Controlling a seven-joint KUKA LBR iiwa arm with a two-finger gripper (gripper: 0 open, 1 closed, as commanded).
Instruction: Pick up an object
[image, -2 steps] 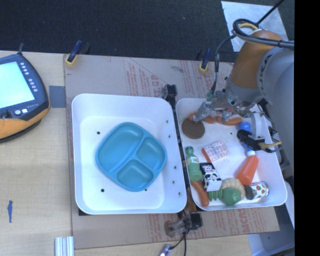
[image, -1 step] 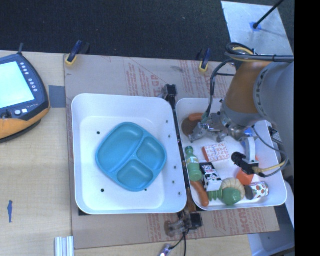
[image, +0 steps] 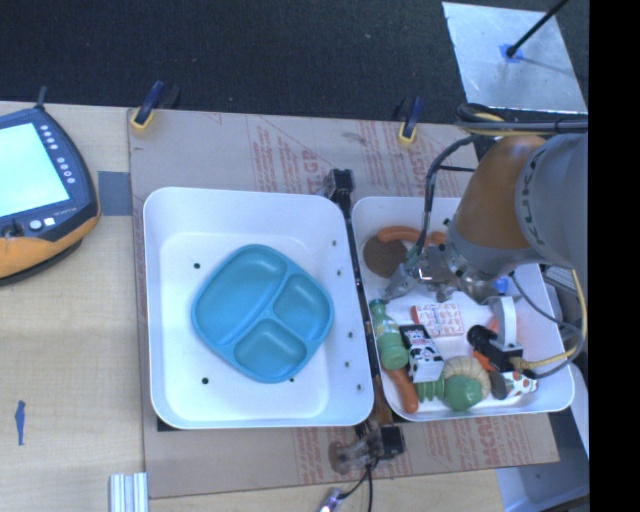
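Seen from above, the grey arm's end effector (image: 428, 272) hangs low over the far part of the right white bin (image: 556, 398), above a clutter of small toys; whether it is apart or together cannot be told. A blue sectioned plastic plate (image: 262, 312) lies in the left white bin (image: 170, 215) on the wooden tabletop (image: 70, 350).

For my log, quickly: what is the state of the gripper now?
Gripper: low over the right bin; open or closed cannot be told.
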